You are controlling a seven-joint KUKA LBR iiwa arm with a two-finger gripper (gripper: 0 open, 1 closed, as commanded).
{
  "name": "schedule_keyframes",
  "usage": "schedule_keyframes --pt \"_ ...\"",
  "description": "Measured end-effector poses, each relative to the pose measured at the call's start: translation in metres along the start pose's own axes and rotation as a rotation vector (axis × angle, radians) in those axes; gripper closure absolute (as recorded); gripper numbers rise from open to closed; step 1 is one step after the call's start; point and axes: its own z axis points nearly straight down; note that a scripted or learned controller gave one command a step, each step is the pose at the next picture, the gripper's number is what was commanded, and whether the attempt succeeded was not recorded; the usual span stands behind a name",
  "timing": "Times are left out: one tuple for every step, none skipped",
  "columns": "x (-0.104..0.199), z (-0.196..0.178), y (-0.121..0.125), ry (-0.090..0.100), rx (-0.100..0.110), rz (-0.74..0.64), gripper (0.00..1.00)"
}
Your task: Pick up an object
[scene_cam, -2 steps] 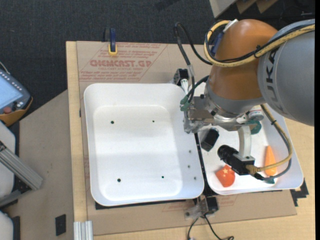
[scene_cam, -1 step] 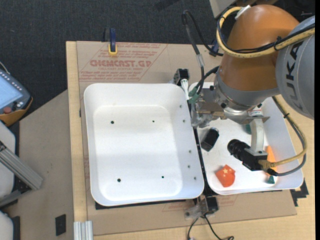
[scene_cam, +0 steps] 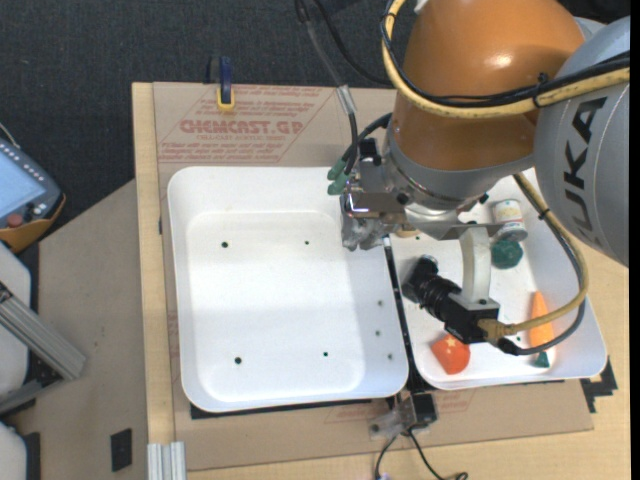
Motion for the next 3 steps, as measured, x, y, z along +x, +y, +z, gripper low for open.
schedule_keyframes --pt "-0.040 -0.016 0.001 -0.004 0.002 0.012 1.00" --pt "0.009 -0.011 0.002 -0.003 0.005 0.003 1.00" --pt "0.036 -0.062 0.001 -0.001 0.000 0.004 1.00"
